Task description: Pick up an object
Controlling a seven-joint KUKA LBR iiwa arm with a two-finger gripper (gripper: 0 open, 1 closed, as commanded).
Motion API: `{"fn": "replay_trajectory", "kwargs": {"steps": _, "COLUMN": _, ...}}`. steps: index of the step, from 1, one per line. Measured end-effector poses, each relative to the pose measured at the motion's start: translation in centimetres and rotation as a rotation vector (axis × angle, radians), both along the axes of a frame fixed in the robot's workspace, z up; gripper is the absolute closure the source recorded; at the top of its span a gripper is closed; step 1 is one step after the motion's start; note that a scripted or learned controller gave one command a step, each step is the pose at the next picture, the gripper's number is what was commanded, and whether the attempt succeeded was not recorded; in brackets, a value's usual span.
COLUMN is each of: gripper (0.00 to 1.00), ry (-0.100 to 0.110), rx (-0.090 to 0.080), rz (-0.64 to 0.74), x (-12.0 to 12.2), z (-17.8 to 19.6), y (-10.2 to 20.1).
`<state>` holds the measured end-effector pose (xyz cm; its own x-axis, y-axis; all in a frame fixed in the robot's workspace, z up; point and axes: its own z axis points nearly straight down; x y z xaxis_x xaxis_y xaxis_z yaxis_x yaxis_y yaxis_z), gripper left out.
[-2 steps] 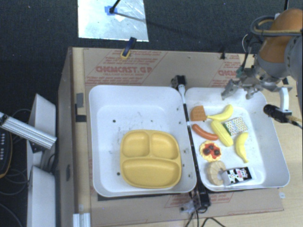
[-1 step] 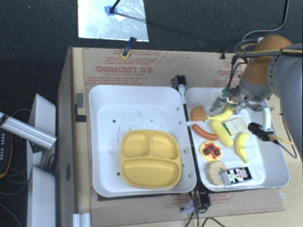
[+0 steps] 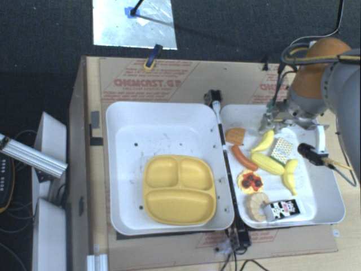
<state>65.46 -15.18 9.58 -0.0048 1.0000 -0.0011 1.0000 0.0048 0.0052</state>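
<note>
Two shallow white bins sit side by side on the bench, and nearest the camera in the left bin lies a yellow plastic divided plate, set flat and alone, well apart from anything the arm is likely to want. At the near end of the right bin rest a round tan cookie-like piece and a small black-and-white printed packet, touching or nearly so. Just beyond them comes a little pizza-like disc with red spots, then a loose cluster: an orange-red toy sausage, a yellow toy corn cob, a yellow toy banana, a pale chequered cracker-like square and a second yellow banana-shaped piece, with an orange bread-like wedge beside them. These crowd together, so a clean grasp of any one looks awkward. Farther back, the grey arm's gripper hangs low over the far end of the right bin, just behind the second yellow piece, which seems the likeliest target. Whether it is spread or closed I cannot tell, and nothing is visibly held. Beyond the bins, a shiny foil sheet lies on the dark floor.
</note>
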Motion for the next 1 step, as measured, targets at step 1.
{"fn": "replay_trajectory", "kwargs": {"steps": 1, "gripper": 1.0, "ry": 0.001, "rx": 0.002, "rz": 0.0, "x": -5.21, "z": 9.02, "y": 7.65}}
